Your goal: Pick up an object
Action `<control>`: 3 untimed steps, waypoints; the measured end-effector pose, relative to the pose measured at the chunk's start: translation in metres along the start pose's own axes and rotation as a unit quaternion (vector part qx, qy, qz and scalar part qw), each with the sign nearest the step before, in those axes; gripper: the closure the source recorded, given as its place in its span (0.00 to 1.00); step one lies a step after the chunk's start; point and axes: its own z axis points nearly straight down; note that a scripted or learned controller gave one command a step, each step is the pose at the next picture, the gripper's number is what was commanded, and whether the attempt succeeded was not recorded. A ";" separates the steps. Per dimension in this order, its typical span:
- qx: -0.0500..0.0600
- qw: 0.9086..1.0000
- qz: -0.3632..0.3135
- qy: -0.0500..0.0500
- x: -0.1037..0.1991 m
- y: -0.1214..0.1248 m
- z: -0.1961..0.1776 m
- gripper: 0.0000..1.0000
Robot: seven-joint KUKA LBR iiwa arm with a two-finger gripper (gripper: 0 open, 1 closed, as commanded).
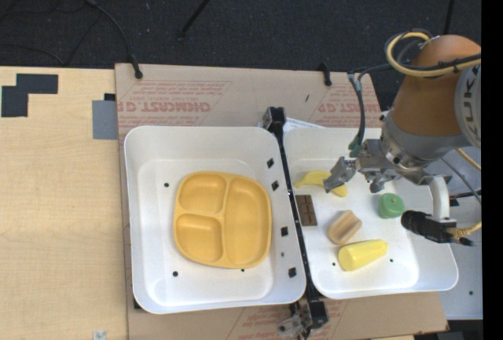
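Nearest the front edge of the right white bin point(405, 272) lay a fat yellow plastic lump point(362, 254). Its thin end pointed toward the bin's right edge. Just behind it sat a short tan roll point(343, 227) that looked like wood. The two were very close, but it was hard to see if they touched. A flat brown rectangle point(305, 211) lay right by the bin's left wall. A small green round thing point(391, 206) sat nearer the right edge, well apart from the brown one.

Toward the back left corner of that bin lay a yellow curved piece point(316, 180), a bit like a banana. The grey gripper point(343, 177) hung just at its right end, low over the bin floor. It could not be told whether the gripper was open or shut, or whether it held the curved piece.

The left white bin point(153, 173) stood just beside the right one. In its middle lay a flat yellow plastic plate point(222, 219) with rounded corners and three sections.
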 end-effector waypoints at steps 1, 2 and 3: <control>-0.007 1.000 -0.001 -0.001 0.000 0.002 -0.008 0.00; -0.007 1.000 -0.001 -0.001 0.004 0.005 0.033 0.00; -0.006 1.000 0.000 0.000 0.004 0.003 0.097 0.00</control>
